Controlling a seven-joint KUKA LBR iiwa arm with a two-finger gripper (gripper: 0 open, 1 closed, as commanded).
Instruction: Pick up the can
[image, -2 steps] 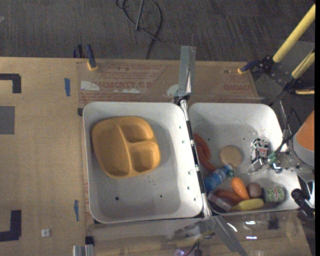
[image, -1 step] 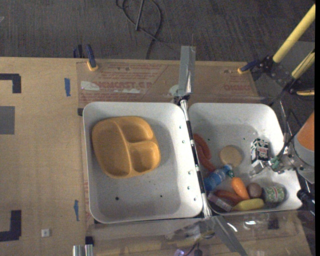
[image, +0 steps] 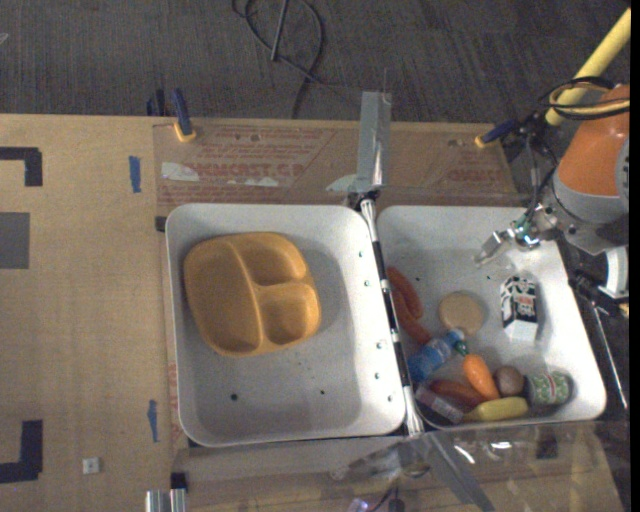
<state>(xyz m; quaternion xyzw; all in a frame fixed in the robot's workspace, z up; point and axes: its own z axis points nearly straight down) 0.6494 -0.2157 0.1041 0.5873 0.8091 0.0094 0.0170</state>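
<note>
- You find the can lying on its side in the right bin, in that bin's lower-right corner as the view shows it. Its label looks green and mottled.
- The hand hangs over the same bin's upper-right corner, well apart from the can. It holds nothing.
- You cannot tell whether the hand is apart or together. It reads as a small bright metal cluster against the white floor.
- A small black-and-white carton lies between the hand and the can, near the bin's right edge.
- Just beside the can, along the lower edge, lie a smooth yellow banana shape and an orange carrot. A flat tan disc lies nearer the bin's middle.
- The things packed into the bin's lower-left corner overlap, and you can make out little there beyond a blue bottle.
- The left bin carries a glossy yellow divided plate near its upper-left corner.
- The view's right edge cuts off the arm.
</note>
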